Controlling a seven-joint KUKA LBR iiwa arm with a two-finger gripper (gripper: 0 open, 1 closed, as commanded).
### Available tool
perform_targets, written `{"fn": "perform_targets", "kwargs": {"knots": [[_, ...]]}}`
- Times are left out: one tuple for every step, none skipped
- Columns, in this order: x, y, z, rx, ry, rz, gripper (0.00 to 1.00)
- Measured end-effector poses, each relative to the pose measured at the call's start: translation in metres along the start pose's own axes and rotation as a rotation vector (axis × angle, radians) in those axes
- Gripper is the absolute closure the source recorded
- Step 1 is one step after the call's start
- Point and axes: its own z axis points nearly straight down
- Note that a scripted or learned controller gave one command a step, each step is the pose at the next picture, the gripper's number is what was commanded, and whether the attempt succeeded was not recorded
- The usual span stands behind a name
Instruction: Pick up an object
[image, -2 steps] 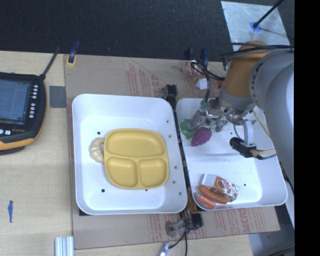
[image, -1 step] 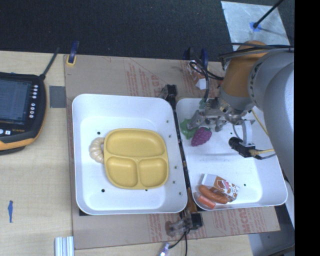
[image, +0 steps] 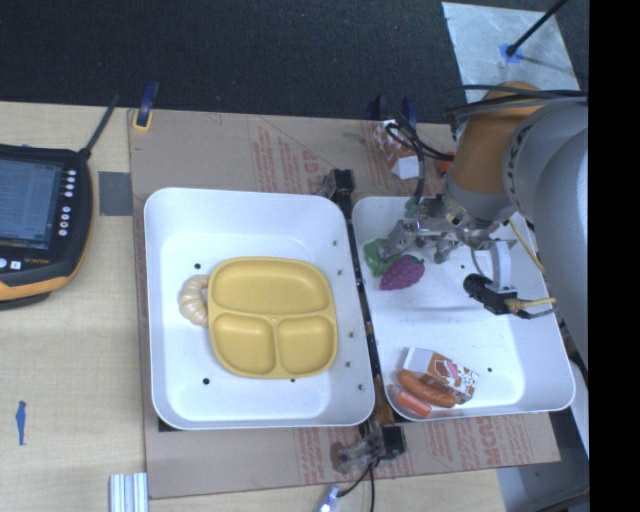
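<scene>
In the right bin (image: 500, 350), a purple bunch of grapes (image: 403, 271) lies near the back left, with a green leafy piece (image: 375, 255) beside it. My gripper (image: 425, 238) hangs low just above and behind the grapes, its metal fingers pointing left toward them. Nothing shows between the fingers. At the bin's front lie a red-orange sausage-like toy (image: 420, 393) and a small printed packet (image: 445, 371).
The left bin (image: 180, 390) holds a yellow divided tray (image: 270, 315) with a pale round bun (image: 192, 298) tucked at its left side. A black cable clip (image: 485, 293) hangs off the arm over the right bin. A tablet (image: 35, 215) lies at far left.
</scene>
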Motion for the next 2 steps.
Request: {"fn": "perform_targets", "kwargs": {"knots": [[-0.017, 0.0, 0.0, -0.002, 0.0, 0.0, 0.0], [-0.029, 0.001, 0.0, -0.004, 0.0, 0.0, 0.0]]}}
